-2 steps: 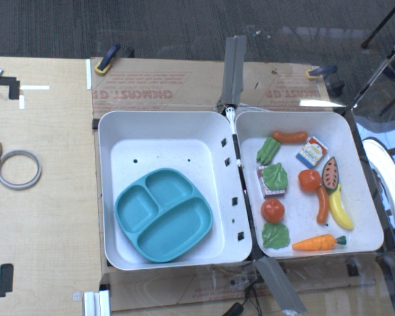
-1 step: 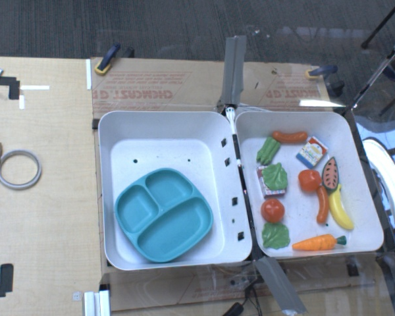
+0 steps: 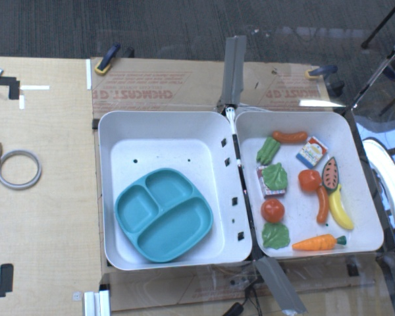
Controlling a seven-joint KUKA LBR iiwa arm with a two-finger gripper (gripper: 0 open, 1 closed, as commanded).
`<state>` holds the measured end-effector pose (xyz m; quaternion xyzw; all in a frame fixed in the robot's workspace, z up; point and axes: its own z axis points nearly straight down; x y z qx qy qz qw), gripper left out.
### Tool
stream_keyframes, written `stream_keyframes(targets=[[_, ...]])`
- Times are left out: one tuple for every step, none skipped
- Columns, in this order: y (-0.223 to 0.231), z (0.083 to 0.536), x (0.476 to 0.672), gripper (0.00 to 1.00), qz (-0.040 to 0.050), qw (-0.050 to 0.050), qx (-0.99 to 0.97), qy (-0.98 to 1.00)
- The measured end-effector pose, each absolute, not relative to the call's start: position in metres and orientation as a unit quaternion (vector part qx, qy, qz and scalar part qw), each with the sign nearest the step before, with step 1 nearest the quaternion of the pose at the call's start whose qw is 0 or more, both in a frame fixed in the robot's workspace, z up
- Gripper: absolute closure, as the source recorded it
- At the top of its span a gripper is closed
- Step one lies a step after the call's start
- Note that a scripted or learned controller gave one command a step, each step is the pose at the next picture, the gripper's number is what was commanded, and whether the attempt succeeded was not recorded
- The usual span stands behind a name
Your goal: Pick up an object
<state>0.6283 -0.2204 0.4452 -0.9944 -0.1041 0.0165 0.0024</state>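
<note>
Seen from above, toy foods (image 3: 272, 209) for me to pick lay in the right bin (image 3: 355, 143) (carrot (image 3: 318, 243) by its near wall, banana (image 3: 341, 209) beside it), teal divided plate (image 3: 163, 213) sat in the left bin (image 3: 112, 176), how my hand stood I could not tell.

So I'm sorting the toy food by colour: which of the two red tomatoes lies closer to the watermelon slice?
The upper tomato, which sits beside the watermelon slice. The other tomato lies lower and further left, below the green-topped box.
</note>
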Motion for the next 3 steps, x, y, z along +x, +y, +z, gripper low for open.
stream_keyframes(targets=[[-0.2194, 0.4492, 0.6297, 1.00, 0.0219, 0.003, -0.994, -0.106], [-0.2183, 0.4533, 0.6311, 1.00, 0.0271, 0.004, -0.994, -0.108], [-0.2174, 0.4576, 0.6324, 1.00, 0.0321, 0.005, -0.993, -0.110]])
